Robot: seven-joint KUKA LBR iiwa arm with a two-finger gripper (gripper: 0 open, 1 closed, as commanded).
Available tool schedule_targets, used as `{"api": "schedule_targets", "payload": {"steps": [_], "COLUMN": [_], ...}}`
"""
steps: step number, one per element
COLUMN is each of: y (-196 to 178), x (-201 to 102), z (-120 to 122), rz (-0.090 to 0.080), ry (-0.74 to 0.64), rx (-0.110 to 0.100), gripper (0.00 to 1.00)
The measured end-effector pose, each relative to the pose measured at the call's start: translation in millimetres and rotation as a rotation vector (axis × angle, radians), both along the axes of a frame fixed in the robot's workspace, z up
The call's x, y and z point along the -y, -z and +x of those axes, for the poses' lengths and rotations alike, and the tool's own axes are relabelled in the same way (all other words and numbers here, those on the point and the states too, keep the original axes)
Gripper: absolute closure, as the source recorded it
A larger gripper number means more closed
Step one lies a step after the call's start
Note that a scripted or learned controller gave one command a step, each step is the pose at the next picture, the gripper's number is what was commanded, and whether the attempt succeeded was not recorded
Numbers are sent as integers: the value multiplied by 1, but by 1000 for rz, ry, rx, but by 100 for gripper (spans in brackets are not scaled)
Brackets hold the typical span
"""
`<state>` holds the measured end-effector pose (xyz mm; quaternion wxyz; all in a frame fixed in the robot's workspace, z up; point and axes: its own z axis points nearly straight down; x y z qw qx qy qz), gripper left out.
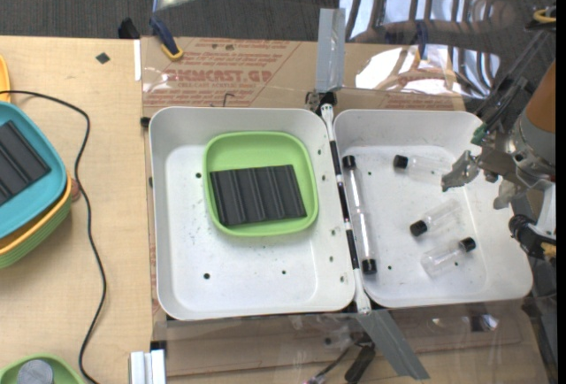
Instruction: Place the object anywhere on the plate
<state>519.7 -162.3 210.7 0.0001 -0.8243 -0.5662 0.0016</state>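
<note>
Now you have the arm [539,121] reaching in over the right bin [389,280] — its gripper [482,180] spread open, holding nothing. Left bin [177,267]: green plate [258,150]. Clear vials [435,221] lie scattered in the right bin — near the gripper.

Two bins are set side by side on the bench. In the left bin [177,267] a plate [260,183] is placed toward the back, with a ribbed pad [256,195] laid on it. In the right bin [398,280] several vials are scattered: one [416,163] toward the back, two [436,221] [448,255] nearer the front right. The gripper [478,172] is positioned over the right bin's right edge.
</note>
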Motion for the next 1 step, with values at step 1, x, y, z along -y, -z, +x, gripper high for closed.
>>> {"api": "schedule_targets", "payload": {"steps": [1], "y": [-91], "x": [30], "z": [-5], "rz": [-1], "ry": [341], "rx": [-1], "gripper": [0]}}
